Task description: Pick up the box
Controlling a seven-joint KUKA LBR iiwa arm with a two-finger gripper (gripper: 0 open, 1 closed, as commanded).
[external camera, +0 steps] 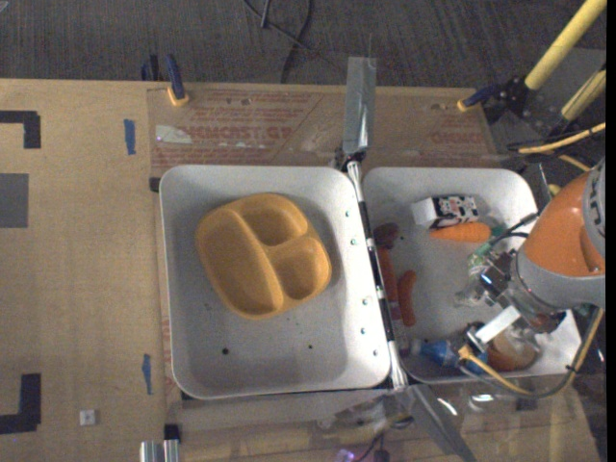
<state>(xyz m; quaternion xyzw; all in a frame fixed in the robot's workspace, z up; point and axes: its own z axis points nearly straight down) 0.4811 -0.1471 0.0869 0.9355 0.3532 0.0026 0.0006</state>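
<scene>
Cardboard bench (pixel 77 258) | dark carpet (pixel 115 17) beyond | hand (pixel 489 285) over right bin (pixel 438 306) | grip: cannot tell

Matt yellow plastic divided plate (pixel 264 254)

I work from one feed, a camera fixed above the bench (pixel 77 258) and looking down on it at a slight slant. It sits far enough off that both white bins fit in frame, the left bin (pixel 183 287) near the middle and the right bin (pixel 423 186) toward the right side. Dark floor (pixel 115 17) runs along the top, beyond the bench's far edge. The arm (pixel 568 239) enters from the right.
</scene>
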